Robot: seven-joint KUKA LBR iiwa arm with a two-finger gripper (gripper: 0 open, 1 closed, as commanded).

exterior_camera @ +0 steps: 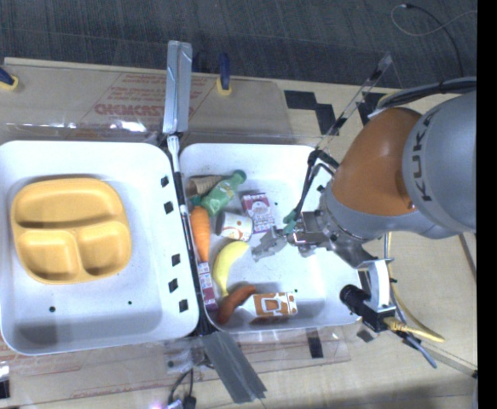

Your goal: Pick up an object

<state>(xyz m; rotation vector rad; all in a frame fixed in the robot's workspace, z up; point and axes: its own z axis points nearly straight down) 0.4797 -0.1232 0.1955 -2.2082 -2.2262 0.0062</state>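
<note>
The right bin point(312, 162) holds a cluster of toy foods: a green bottle point(221, 192), an orange carrot point(199, 231), a yellow banana point(227, 262), a brown sausage point(234, 300), an orange carton point(274, 306), a maroon packet point(257, 209) and a small white can point(235, 226). My gripper point(272, 242) reaches in from the right and hangs over the bin's middle, just right of the banana and below the maroon packet. Nothing shows between its fingers.
The left bin point(26, 313) holds a yellow divided tray point(71, 227). A metal divider bar point(176, 92) runs between the bins. The grey and orange arm point(384, 177) covers the right bin's right side. A cable and tools lie on the bench at the right.
</note>
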